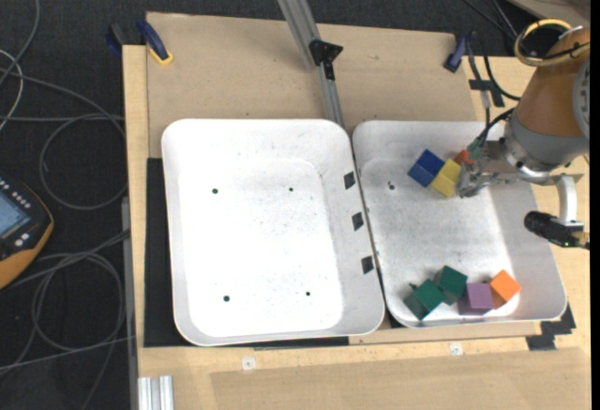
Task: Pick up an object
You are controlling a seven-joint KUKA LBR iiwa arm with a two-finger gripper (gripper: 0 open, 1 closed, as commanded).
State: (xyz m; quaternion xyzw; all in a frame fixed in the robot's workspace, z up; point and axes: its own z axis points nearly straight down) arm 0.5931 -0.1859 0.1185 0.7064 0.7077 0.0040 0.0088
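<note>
In the right bin (441, 235) a blue block (427, 166) and a yellow block (446, 178) lie touching near the far side. A small orange piece (461, 158) shows just behind the yellow block. My gripper (472, 179) is down low right beside the yellow block, on its right, with the grey wrist and orange band above it. At the bin's near edge lie two green blocks (437, 291), a purple block (479, 296) and an orange block (504, 286).
The left bin (253, 239) lies alongside, with black clips (356, 220) on the shared rim. A metal pole (295, 5) slants up from the far middle of the bench. Cables run over the floor at left.
</note>
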